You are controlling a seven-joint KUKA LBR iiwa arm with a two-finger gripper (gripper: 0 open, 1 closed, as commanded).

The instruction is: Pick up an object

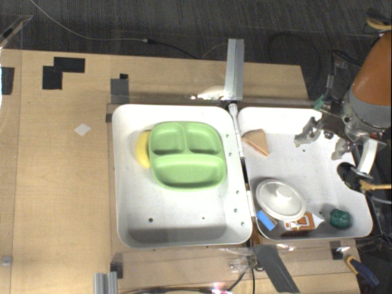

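Note:
My gripper [340, 141] hangs over the right side of the right bin [288, 164], with nothing seen in its grasp. In that bin a tan wedge [257, 143] lies at the upper left. A round silver lid [280, 199] sits lower down, left of the gripper. A small blue block [265, 220] and a brown-and-orange carton [301, 223] lie by the front wall. A dark green ball [340, 218] rests in the front right corner, below the gripper.
The left bin [135, 213] holds a green divided plate [185, 154] with a yellow thing [142, 149] sticking out from under its left edge. A metal post [234, 69] stands behind the wall between the bins.

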